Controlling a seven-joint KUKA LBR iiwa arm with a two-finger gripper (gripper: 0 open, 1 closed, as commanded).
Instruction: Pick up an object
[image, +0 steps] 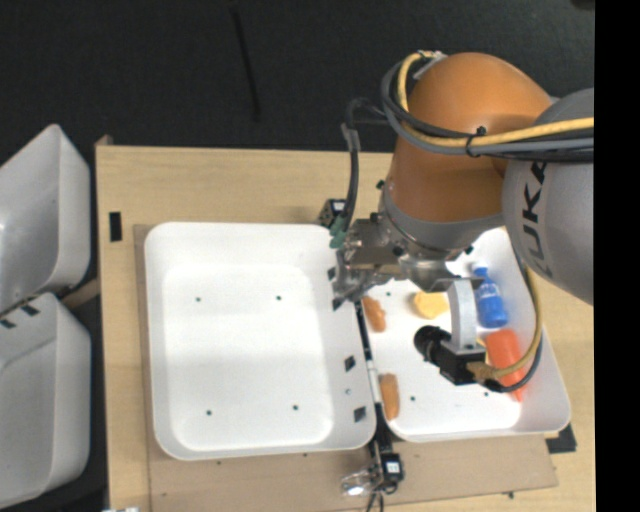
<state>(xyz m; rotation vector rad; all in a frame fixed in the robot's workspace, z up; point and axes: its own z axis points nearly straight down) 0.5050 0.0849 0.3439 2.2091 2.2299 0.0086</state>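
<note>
The arm (470, 130) hangs low over the right bin (540, 415), near the orange sausage piece (374, 315), likely seeking a grasp; I cannot tell the jaws' state.

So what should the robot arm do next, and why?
Probably lower the gripper a little toward the small orange piece just beneath it in the right bin. It hangs by that bin's left wall, and nothing shows between its fingers.

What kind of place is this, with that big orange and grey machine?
Most likely a robotics lab test bench: an industrial arm reaches over two shallow white bins on a wooden board, with small practice objects such as a blue bottle to grab.
</note>
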